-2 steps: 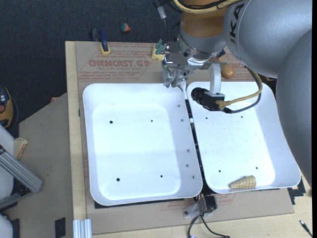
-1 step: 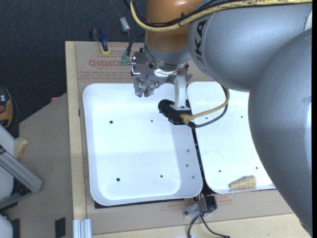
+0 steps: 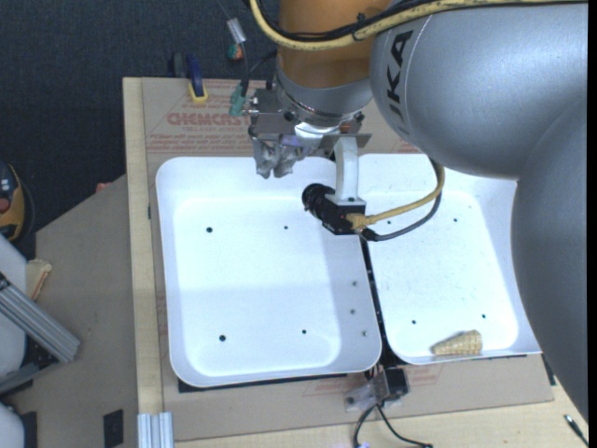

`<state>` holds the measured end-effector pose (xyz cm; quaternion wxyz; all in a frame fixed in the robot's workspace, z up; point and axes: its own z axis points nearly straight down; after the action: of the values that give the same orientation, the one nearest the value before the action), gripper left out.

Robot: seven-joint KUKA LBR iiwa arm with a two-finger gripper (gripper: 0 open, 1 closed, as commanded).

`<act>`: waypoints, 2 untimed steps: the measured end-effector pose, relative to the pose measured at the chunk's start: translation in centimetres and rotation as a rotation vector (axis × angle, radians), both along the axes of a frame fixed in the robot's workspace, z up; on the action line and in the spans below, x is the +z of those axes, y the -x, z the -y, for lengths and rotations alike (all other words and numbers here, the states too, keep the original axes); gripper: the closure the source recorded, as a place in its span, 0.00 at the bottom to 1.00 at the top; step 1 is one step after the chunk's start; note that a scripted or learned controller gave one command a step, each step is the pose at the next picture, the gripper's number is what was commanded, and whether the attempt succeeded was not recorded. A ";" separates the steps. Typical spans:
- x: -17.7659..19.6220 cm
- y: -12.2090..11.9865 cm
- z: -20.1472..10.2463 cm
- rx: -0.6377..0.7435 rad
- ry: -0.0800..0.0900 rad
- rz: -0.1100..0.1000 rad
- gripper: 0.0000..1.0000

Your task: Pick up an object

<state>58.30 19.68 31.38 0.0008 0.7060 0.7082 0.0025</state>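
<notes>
Your only candidate to pick is the small tan cone-shaped object, lying on its side in the lower right of the frame, on the floor of the right bin close to its near rim. It looks light and rigid, probably ridged, so you should expect it to roll or skid if nudged; close across its thicker end, not the tapered tip. The gripper hangs well apart from it, over the upper edge of the left bin, with the arm reaching down from the upper right. You cannot tell from here whether the fingers are parted or closed; nothing is visibly between them.
</notes>
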 end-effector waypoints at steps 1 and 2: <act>-6.0 0.2 -2.9 -0.001 0.004 -0.013 1.00; -0.3 0.4 -2.8 -0.002 0.000 0.001 1.00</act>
<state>57.89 22.45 31.08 0.0011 0.7065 0.7077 0.0027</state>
